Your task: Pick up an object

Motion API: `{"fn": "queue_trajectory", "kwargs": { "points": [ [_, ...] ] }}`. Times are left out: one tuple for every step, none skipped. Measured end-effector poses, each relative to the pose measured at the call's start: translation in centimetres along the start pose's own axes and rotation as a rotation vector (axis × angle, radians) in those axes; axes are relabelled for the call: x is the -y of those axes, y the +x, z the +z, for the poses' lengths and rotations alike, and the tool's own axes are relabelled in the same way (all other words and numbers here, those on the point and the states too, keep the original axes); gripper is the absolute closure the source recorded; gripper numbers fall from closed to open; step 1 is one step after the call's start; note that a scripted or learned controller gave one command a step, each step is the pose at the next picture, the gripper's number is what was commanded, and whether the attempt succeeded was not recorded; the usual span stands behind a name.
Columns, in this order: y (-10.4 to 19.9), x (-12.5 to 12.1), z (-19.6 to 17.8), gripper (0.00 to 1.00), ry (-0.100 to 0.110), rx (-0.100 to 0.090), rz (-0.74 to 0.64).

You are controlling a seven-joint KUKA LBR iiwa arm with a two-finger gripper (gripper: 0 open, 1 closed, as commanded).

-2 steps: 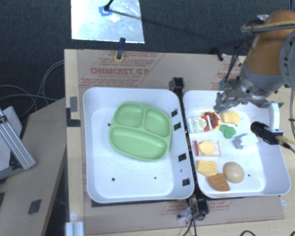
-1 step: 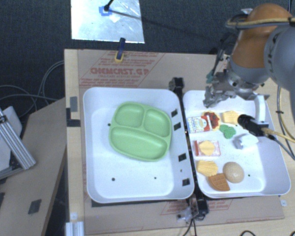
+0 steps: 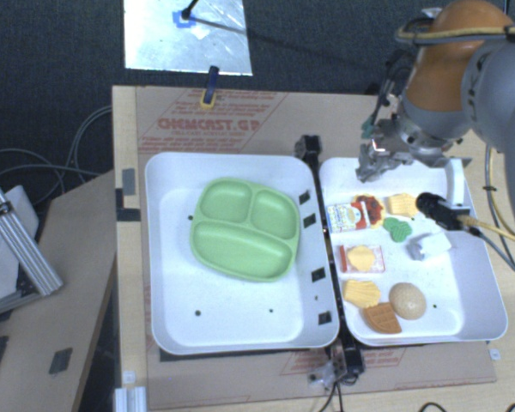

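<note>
Gripper [image 3: 371, 168] hung over right bin's [image 3: 481, 316] far-left corner (finger state: cannot tell); nearest candidate, the red-labelled packet [image 3: 354, 214], lay just below it toward the camera, long axis crosswise

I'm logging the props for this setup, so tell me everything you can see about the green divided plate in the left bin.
The green divided plate is a pale green, rounded-rectangle tray that looks like matte plastic. Raised ridges split it into three compartments: two smaller ones along the far side and one long one along the near side. It lies flat, turned slightly askew, near the middle of the left bin, resting on the bin's white floor. Nothing else touches it.
</note>
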State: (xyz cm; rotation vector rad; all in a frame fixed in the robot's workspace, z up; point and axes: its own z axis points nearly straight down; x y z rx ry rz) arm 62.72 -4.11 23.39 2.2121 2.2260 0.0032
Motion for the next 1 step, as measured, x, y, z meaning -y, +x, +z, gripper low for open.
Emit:
{"fn": "queue_trajectory", "kwargs": {
  "points": [
    [0.96,1.14,0.68,1.00,0.003,0.000,0.000]
  ]
}}
